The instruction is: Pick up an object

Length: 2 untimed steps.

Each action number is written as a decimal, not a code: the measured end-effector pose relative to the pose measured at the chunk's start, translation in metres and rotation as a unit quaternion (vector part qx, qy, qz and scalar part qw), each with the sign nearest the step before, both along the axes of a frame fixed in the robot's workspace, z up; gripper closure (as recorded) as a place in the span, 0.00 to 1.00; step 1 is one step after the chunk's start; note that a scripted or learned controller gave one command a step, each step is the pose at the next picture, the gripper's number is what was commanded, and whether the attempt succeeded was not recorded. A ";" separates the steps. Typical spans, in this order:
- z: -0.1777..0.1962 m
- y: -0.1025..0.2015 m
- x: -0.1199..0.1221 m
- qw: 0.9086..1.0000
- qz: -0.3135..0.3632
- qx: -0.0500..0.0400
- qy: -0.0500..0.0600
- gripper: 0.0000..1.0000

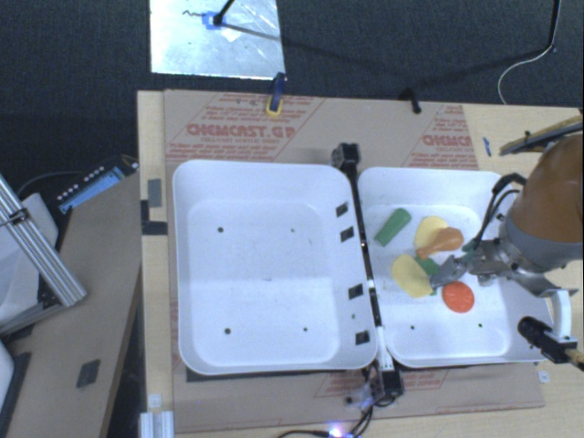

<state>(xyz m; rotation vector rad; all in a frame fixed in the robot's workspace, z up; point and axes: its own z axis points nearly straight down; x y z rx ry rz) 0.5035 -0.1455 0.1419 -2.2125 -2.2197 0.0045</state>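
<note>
Crowding the right bin [474, 349]: toy foods [412, 275], gripper [445, 275] among them, grip state unclear.

Wooden bench [151, 272], light tan, topped by a cardboard sheet [237, 126] printed with red lettering. Resting on the sheet side by side and touching along a black-clipped seam: left white bin [196, 336] and right white bin [456, 349]. At the sheet's far edge, a small yellow-and-blue clamp [275, 99].
</note>
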 end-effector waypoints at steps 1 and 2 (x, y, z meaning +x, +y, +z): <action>-0.058 0.051 0.020 1.000 0.002 -0.001 -0.005 0.00; -0.043 0.046 0.022 1.000 -0.001 -0.003 -0.010 1.00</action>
